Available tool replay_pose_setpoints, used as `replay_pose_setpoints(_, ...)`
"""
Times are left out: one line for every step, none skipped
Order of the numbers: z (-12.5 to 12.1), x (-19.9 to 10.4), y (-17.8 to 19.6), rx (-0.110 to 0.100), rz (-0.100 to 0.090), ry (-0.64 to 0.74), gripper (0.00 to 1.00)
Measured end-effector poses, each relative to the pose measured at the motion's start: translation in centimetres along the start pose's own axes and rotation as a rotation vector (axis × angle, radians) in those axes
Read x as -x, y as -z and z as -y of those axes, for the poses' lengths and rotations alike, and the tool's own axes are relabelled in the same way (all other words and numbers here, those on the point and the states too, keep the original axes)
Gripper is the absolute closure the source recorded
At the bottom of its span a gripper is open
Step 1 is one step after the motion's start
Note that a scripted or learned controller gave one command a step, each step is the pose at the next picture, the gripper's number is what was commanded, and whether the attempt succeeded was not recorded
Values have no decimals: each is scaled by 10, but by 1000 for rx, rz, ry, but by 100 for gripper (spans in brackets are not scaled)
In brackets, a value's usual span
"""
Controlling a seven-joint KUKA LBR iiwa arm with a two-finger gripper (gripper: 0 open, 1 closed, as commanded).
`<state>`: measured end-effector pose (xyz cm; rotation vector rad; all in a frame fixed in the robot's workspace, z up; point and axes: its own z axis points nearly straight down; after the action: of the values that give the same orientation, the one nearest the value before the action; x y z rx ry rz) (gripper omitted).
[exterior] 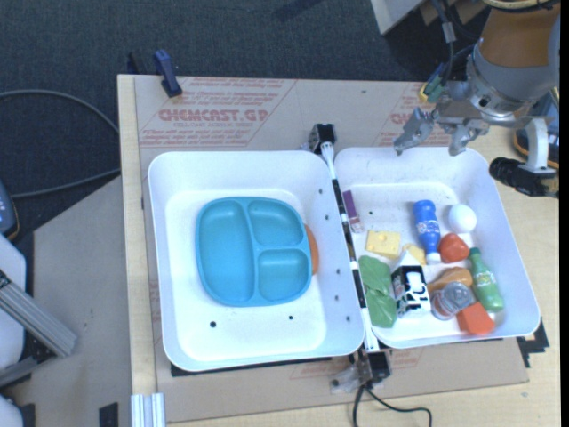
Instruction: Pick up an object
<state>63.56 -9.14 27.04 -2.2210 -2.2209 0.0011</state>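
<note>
Camera view: two white bins are seen on a cardboard-covered bench over dark carpet, while the gripper, fingers spread and empty, is held above the right bin's far rim, the blue bottle lying at its 6 o'clock, well apart.

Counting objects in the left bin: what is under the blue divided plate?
An orange edge pokes out from under the blue divided plate on its right side in the left bin. The plate covers the rest, so I can't identify it.
</note>
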Motion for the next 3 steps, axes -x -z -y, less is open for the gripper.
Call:
replay_pose_setpoints(14, 62, -94, -1, 1, -1, 0)
replay_pose_setpoints(7, 58, -187, -2, -1, 0, 0)
replay_pose_setpoints(6, 58, -175, 2, 0, 0, 100)
